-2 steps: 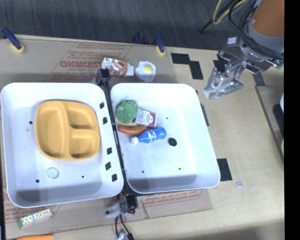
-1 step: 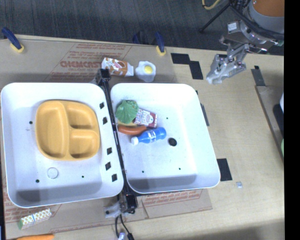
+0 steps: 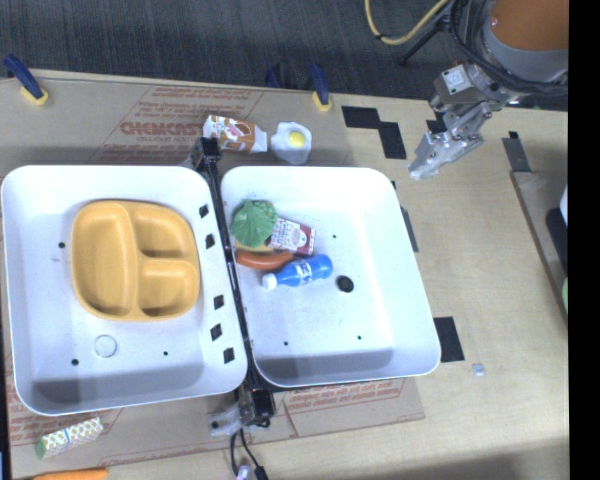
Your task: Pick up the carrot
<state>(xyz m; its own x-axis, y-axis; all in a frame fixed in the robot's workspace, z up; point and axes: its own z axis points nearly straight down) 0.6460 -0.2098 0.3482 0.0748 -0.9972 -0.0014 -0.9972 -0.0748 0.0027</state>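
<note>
The smooth orange plastic carrot (image 3: 263, 259) lies flat, lengthwise across the right bin's left part. A green leafy top partly covers it.

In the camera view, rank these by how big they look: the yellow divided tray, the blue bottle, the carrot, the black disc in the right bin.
Largest to smallest:
1. yellow divided tray
2. blue bottle and carrot: similar length, and the carrot is partly covered, so unranked
3. black disc

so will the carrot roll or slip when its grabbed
The carrot looks smooth and rounded, so it may slip or roll sideways. It is probably stiff, likely plastic. The blue bottle and the green leafy piece crowd it, so they may get nudged.
</note>
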